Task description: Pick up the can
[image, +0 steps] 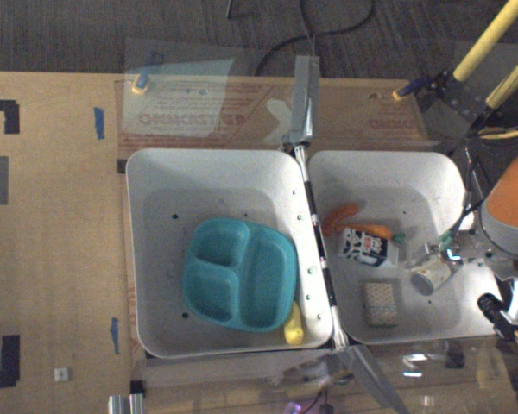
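The can point(364, 247), black and white with a printed label, lies on its side in the middle of the right bin point(432, 175). My gripper point(428, 270) hangs low over that bin's right part, a short way right of the can and apart from it. Nothing shows between the gripper and the can but bare bin floor. The grey arm with its orange band point(509, 201) reaches in from the right edge.
An orange carrot-like piece point(341, 216) and a smaller orange piece point(380, 229) lie just above the can. A tan sponge-like block point(380, 304) sits near the front wall. The left bin point(155, 188) bears a teal divided plate point(240, 272) and a yellow item point(293, 327).
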Tool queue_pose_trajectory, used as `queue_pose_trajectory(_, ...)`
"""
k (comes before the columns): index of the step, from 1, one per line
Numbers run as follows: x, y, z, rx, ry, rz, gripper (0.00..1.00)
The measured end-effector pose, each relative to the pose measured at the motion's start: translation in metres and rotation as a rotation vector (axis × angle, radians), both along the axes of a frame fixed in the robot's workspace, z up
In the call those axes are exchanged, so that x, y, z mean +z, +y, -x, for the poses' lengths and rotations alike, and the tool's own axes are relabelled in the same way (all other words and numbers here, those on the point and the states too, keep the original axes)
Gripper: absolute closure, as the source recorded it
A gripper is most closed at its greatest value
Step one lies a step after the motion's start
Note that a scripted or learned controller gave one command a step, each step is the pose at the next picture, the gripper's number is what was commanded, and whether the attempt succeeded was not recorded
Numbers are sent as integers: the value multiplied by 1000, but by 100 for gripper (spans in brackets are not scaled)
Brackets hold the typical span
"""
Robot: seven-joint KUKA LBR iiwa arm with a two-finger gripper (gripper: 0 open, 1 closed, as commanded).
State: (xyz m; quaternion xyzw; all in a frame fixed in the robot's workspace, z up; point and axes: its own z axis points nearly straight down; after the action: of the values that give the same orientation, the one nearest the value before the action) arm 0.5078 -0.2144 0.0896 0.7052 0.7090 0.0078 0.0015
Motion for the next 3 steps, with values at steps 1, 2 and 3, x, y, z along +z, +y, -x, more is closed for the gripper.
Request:
queue_pose_trajectory(1,9,-7,1,-8,-3,11,100)
queue_pose_trajectory(2,9,-2,0,-2,0,3,0)
queue_pose_trajectory(3,18,-6,1,-7,-3,8,100)
